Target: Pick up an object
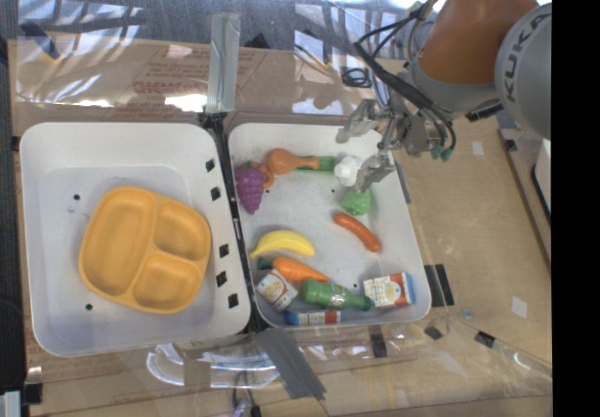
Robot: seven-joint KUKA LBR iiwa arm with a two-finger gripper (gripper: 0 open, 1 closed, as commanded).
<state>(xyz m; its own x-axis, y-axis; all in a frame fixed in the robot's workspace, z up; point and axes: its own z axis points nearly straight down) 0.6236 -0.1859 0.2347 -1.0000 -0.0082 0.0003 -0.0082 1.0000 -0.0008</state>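
Observation:
My gripper (367, 149) hangs over the back right corner of the right bin (409, 235), its two fingers (354, 123) spread open with nothing clearly between them. Just beneath and beside the lower finger lies a small white object (346, 170), and a green broccoli piece (356, 201) sits in front of it. The bin also holds an orange gourd with a green stem (284, 161), purple grapes (250, 187), a banana (283, 243), a red sausage (357, 231), a carrot (298, 270), a green bottle (333, 295), a small can (274, 290) and a juice carton (388, 290).
The left bin (56, 153) holds a yellow divided plate (145, 248). The arm's orange band (469, 31) and cables loom over the bench at upper right. A low wall (225, 209) separates the two bins. Tape strips lie at the bench's front edge.

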